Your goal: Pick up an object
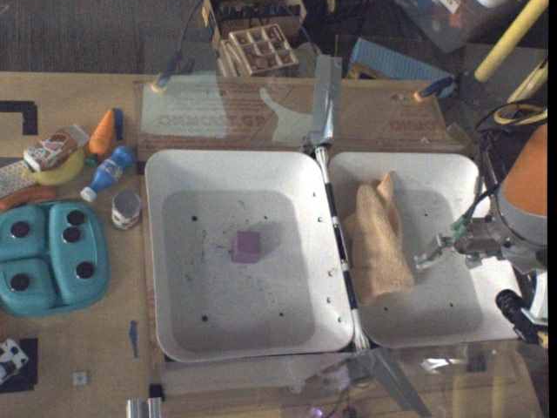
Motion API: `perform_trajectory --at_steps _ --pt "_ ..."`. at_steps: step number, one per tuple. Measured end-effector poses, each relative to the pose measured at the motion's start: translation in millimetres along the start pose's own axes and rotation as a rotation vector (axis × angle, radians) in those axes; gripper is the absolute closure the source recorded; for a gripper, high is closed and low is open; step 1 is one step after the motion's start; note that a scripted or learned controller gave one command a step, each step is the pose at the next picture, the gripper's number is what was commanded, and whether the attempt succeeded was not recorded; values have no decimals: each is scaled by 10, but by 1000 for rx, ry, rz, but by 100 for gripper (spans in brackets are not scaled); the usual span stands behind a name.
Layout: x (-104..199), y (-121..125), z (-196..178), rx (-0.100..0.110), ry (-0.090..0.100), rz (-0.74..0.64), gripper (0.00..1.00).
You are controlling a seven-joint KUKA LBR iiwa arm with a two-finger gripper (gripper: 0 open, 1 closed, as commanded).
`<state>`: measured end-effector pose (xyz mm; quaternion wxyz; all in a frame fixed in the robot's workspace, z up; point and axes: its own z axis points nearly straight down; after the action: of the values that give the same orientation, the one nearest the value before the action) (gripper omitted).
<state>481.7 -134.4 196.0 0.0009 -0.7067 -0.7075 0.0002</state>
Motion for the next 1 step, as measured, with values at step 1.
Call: perform_trajectory --at_steps 1 --pt "-118 828 1060 -16 -4 3 0"
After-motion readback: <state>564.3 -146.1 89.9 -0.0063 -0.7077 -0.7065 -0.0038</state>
